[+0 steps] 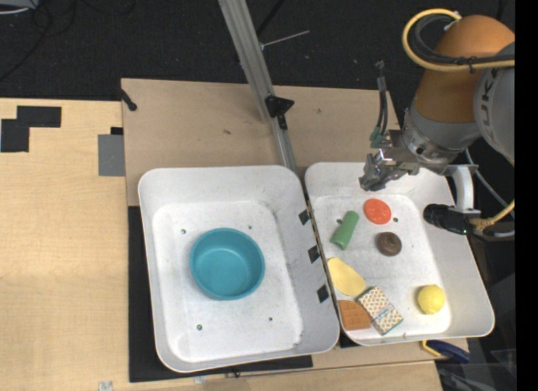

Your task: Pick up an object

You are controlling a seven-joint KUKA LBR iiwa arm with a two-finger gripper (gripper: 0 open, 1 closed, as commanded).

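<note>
The right bin holds several small objects: a green cylinder, a flat red-orange disc, a dark brown ball, a yellow wedge, a yellow lemon-like ball, an orange-brown block and a checkered box. My gripper hangs over the far edge of this bin, just above and behind the red-orange disc. Nothing shows between its fingers.
The left bin holds a teal bowl. A slanted metal rail rises behind the bins. Black clips sit on the wall between the bins. The arm's grey and orange body fills the upper right.
</note>
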